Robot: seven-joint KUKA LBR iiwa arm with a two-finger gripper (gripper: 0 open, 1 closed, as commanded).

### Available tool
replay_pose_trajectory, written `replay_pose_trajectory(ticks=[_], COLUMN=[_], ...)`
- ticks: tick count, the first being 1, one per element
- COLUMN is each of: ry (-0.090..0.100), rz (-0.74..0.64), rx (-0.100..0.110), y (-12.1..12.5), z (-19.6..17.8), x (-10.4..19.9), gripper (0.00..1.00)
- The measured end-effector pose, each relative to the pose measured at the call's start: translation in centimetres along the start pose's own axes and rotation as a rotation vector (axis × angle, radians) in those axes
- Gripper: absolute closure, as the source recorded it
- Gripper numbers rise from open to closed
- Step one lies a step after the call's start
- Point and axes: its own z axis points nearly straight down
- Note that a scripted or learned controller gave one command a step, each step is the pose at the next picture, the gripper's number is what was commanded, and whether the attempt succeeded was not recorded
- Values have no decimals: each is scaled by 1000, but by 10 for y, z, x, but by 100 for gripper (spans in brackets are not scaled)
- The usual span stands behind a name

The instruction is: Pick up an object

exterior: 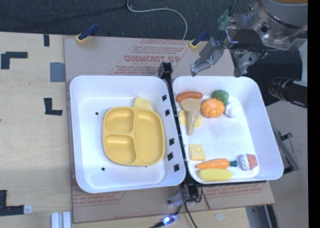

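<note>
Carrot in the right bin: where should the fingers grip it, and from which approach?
Grip the carrot across its thick orange middle, coming straight down from above, probably. It lies flat and runs left to right, so set the fingers front and back of it. The corn sits close along its near side, leaving little room there.

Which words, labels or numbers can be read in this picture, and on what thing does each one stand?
"CHEMCAST" in red, seen upside down, on the cardboard sheet under the two white bins; the letters after it are blurred.
Smaller red lines below that word on the cardboard: too blurred to read.
Red print on the cardboard's front edge: too small to read.
</note>
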Motion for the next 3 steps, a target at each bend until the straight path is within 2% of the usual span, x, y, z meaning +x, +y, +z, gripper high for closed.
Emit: replay_pose_trajectory(ticks=[1,2,3], ry=[-3,-4,8], rz=[0,0,1], rx=[14,12,-14], y=[-1,-1,1], z=[108,192,-8], x=[69,130,170], gripper=[0,0,0])
